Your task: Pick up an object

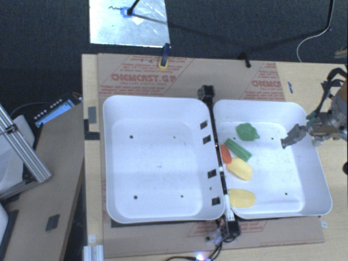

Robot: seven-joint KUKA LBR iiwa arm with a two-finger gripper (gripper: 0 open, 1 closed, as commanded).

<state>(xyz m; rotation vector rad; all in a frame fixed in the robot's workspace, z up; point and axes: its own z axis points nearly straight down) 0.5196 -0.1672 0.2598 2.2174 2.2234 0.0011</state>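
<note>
The right bin (304,162) holds a green leafy toy (247,131), a dark green stick-shaped toy (238,149), an orange piece (226,154) against the left wall, a yellow oval toy (240,169) and a second yellow toy (242,198) near the front left corner. My gripper (289,138) hangs over the right side of this bin, well to the right of the toys. Nothing shows between its fingers.
The left bin (157,156) lies beside the right one, with black clips (209,140) along the shared divider. Brown cardboard (141,75) lies under both bins. A shiny metal sheet (129,14) lies at the back, and a white cable (315,34) trails at the upper right.
</note>
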